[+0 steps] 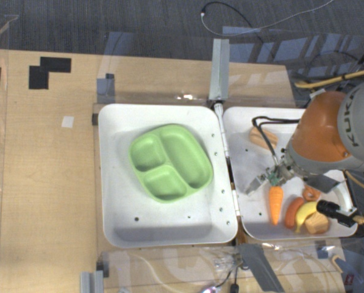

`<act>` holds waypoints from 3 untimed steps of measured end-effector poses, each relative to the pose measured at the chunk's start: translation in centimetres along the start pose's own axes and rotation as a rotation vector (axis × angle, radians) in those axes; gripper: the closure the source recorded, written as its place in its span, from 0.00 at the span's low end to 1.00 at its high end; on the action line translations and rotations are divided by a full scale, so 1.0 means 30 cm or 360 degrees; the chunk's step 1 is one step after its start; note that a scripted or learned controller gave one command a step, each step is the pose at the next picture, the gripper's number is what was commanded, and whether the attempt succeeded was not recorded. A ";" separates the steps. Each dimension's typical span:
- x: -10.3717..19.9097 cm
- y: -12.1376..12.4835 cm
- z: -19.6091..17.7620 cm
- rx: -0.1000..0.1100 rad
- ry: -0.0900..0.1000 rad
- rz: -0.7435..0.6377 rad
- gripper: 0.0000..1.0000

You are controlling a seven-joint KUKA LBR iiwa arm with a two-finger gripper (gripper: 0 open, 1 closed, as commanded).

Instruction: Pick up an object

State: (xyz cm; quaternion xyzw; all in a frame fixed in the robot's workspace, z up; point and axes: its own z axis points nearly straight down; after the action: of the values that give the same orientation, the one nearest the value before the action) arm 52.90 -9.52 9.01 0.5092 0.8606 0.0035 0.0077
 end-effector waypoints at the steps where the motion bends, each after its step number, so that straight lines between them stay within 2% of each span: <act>1: -0.129 -0.171 -0.001 0.0000 -0.0001 -0.0290 0.00; 2: 0.074 -0.095 -0.002 -0.0002 -0.0003 -0.0161 0.00; 3: -0.096 -0.101 0.002 0.0003 0.0005 0.0288 0.00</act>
State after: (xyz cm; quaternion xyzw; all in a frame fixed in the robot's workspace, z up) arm 51.64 -13.51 8.93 0.5849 0.8111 0.0041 0.0057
